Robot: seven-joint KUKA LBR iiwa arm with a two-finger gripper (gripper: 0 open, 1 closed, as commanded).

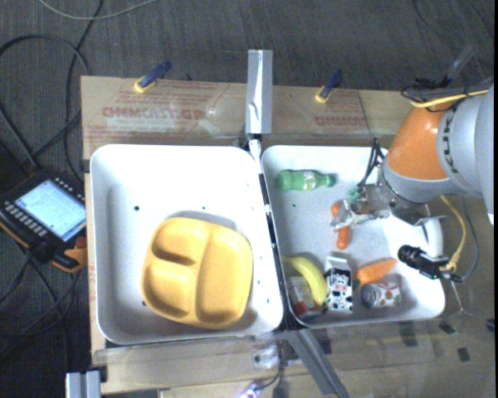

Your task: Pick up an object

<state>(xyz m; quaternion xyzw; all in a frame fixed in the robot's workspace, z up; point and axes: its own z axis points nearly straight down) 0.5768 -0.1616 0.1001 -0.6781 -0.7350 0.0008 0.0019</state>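
Observation:
My gripper [351, 209] is down in the right bin [436, 305], near its middle, below the arm's orange band [417, 149]. A small orange carrot-like piece [342, 237] lies right under and beside the gripper tip, and part of it is hidden by the gripper. A green bottle [306, 180] lies on its side at the bin's far left. Along the near wall sit a banana [310, 277], a black-and-white carton [339, 285], a larger orange piece [376, 269] and a small can [380, 295].
The left bin [116, 181] holds a yellow compartment tray [199, 272]. A metal post [258, 98] stands at the far edge between the bins. A black cable connector [419, 259] hangs over the right bin's right side. A handheld pendant [43, 215] lies on the floor at left.

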